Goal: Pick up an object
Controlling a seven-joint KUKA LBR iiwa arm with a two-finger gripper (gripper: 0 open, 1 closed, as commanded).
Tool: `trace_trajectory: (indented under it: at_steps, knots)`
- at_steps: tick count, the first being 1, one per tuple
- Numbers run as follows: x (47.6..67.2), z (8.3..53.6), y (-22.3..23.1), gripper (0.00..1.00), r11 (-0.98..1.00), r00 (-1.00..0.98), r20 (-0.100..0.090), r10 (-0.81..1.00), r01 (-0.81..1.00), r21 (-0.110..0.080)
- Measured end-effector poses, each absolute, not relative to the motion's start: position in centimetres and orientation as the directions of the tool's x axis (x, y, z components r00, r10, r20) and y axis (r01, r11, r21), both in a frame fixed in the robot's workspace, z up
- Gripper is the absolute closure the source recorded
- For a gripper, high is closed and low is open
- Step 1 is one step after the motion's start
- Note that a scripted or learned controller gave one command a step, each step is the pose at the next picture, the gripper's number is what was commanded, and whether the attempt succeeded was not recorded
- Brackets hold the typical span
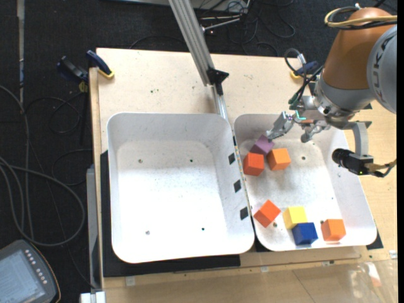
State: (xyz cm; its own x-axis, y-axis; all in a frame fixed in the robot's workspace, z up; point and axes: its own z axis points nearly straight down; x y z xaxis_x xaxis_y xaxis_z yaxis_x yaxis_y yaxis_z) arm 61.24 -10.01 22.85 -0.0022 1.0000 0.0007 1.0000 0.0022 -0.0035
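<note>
Gripper: the gripper (291,126) hangs over the right bin's (346,188) far end, fingers spread, nothing between them.
Nearest blocks: purple block (262,146) just below-left of it, touching two orange cubes (254,163) (278,158).
Left bin: the left bin (126,144) adjoins.
Near edge: orange block (267,213), yellow block (294,216), blue block (305,233), orange block (333,230).
Open room: bare floor mid-bin.

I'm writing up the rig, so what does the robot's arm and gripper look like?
The arm is bulky and rounded, grey with a broad orange band and dark lettering on its side. Thin cables loop over it. The gripper is small, metallic grey, with blue and green wiring above it.
</note>
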Motion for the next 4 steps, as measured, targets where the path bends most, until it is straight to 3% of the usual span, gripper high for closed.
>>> trace_trajectory:
  at_steps: [1,2,3,4]
  knots:
    - [61.3,23.0,-10.1,0.00,0.000,0.000,0.000,1.000,1.000,-0.001]
    - [61.7,16.8,-10.4,0.00,-0.001,0.001,0.000,1.000,1.000,-0.006]
    - [62.3,12.9,-11.1,0.00,0.000,0.000,-0.005,1.000,1.000,0.018]
    - [62.7,12.5,-11.1,0.00,-0.001,0.001,-0.006,1.000,1.000,0.027]
